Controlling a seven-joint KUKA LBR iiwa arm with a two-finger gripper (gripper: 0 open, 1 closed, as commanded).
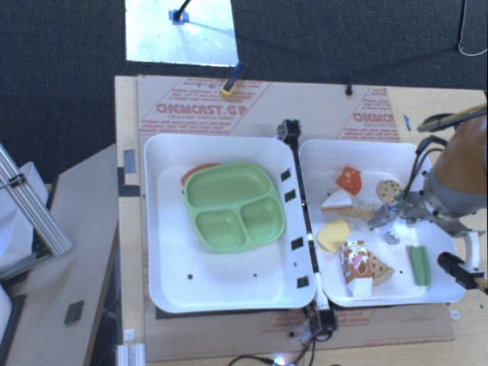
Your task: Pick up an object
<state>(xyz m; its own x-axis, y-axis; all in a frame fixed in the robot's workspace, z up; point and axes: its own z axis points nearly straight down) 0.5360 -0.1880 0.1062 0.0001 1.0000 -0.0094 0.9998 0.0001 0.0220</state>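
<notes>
The right bin holds several toy foods: a red piece, a white wedge, a cookie, a yellow round piece, a pizza slice and a green stick. My gripper hangs low over the middle of this bin, between the cookie and the green stick, with the arm coming in from the right. I see no object between its fingers.
The left bin carries a green compartment tray with a red-orange thing peeking out from under its upper left corner. A black divider runs between the bins. A metal plate lies beyond the bench.
</notes>
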